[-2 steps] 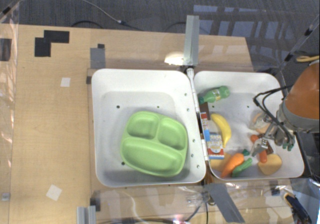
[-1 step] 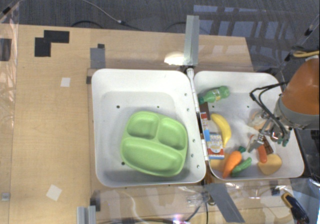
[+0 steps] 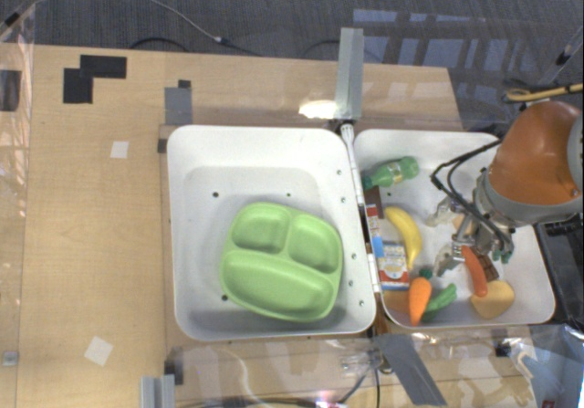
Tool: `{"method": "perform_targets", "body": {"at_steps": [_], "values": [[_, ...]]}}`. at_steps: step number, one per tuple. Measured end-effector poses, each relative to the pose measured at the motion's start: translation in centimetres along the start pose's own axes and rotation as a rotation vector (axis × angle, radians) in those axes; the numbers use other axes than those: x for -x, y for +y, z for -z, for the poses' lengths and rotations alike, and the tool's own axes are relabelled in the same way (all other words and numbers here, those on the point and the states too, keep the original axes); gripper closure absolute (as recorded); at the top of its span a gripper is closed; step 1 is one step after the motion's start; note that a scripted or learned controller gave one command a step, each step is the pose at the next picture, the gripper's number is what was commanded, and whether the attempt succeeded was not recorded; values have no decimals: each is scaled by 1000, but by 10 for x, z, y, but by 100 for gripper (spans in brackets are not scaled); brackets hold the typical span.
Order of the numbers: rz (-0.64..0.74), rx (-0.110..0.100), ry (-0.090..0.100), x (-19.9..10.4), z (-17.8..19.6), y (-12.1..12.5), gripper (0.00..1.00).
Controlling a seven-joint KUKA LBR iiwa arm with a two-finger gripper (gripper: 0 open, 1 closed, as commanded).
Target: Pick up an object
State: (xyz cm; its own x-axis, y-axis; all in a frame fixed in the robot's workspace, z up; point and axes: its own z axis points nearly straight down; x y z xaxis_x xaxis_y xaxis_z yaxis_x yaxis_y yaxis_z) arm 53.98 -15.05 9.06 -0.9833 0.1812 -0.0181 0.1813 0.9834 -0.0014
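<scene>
A green divided plate lies in the left bin. The right bin holds a banana and carrot; the gripper hangs above them, grip state impossible to tell

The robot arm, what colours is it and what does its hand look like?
The arm has a big rounded orange part with a grey ring under it. Black cables loop beside it, and a yellowish cable runs above. Its gripper is small, metal and silvery-grey, with dark bits.
</scene>
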Motion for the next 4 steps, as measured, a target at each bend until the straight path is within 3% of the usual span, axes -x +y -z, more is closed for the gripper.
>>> {"method": "perform_targets", "body": {"at_steps": [1,2,3,4], "values": [[6,0,-17,5,15,2,100],[159,-1,-5,9,171,-10,100],[168,2,9,104,180,-33,100],[169,2,-5,107,196,-31,100]]}}
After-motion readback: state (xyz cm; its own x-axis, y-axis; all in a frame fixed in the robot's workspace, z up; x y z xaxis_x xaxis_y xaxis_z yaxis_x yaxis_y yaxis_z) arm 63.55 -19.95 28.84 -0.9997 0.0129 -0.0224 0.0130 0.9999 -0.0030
